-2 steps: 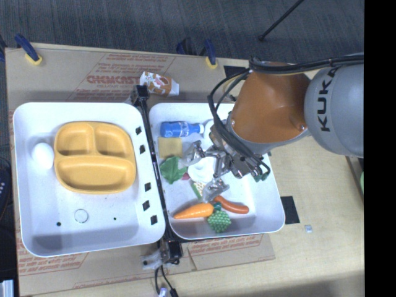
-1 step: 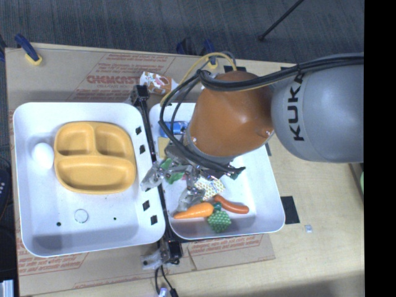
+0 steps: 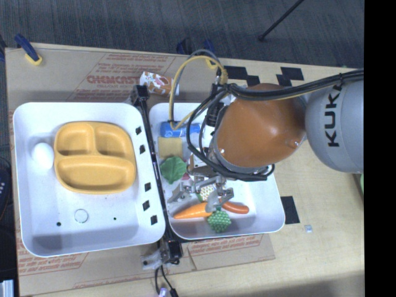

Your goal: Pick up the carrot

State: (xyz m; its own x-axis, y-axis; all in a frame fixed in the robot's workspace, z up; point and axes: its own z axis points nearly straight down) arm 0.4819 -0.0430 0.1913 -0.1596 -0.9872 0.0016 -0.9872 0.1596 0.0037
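Note:
The carrot (image 3: 190, 213) is orange and lies flat near the front wall of the right bin (image 3: 272, 210), pointing left. My gripper (image 3: 202, 190) hangs just above and behind it, under the arm's big orange wrist band (image 3: 257, 132). Nothing shows the carrot being held; it rests on the bin floor. The wrist hides much of the bin's middle.
Beside the carrot lie a green broccoli piece (image 3: 218, 220) and a red-orange piece (image 3: 237, 208). A leafy green item (image 3: 173, 167), a yellow block (image 3: 171, 146) and a blue item (image 3: 175, 129) sit further back. The left bin (image 3: 37, 228) holds a yellow divided tray (image 3: 96, 156) and a white egg (image 3: 42, 155).

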